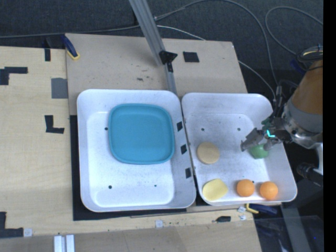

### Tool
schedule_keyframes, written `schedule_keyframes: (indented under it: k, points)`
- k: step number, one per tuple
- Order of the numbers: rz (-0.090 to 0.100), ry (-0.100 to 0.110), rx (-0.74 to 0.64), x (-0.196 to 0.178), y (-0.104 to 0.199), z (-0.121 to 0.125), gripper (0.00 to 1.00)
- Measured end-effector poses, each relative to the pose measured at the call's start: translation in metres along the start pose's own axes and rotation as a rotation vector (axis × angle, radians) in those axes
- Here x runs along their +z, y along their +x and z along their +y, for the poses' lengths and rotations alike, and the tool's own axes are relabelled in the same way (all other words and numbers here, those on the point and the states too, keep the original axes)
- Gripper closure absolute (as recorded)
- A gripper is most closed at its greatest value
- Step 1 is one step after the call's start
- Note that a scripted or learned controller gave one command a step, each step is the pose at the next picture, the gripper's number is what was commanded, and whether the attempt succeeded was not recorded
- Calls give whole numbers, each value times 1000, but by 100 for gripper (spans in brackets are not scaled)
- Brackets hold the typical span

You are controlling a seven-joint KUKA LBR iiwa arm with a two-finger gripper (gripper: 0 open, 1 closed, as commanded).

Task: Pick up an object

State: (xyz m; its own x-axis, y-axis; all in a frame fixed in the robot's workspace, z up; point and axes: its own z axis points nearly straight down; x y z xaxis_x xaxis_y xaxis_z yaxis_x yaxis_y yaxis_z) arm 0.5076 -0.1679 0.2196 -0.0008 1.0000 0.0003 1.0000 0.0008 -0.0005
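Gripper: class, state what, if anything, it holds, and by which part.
It cannot be told. The gripper sits right over a green object in the right bin, but no grasp is visible.

A small green object [259, 151] lies by the right bin's [220, 106] right wall.

grey pole [152, 33] and black cables [252, 20] above the bench [31, 140]

Grey robot arm [307, 117] with an orange band.
The broad orange band [311, 91] tops a pale grey wrist; the dark two-finger gripper [258, 140] carries a small teal light near its base.
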Motion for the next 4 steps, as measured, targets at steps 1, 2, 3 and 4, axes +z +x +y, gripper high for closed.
schedule_keyframes:
  k: [1,2,3,4]
  points:
    - [0,0,0,0,0,0,0]
    - [1,4,0,44,2,4,0]
    - [1,4,0,88,0,7,0]
    - [-1,-2,0,131,0,8,0]
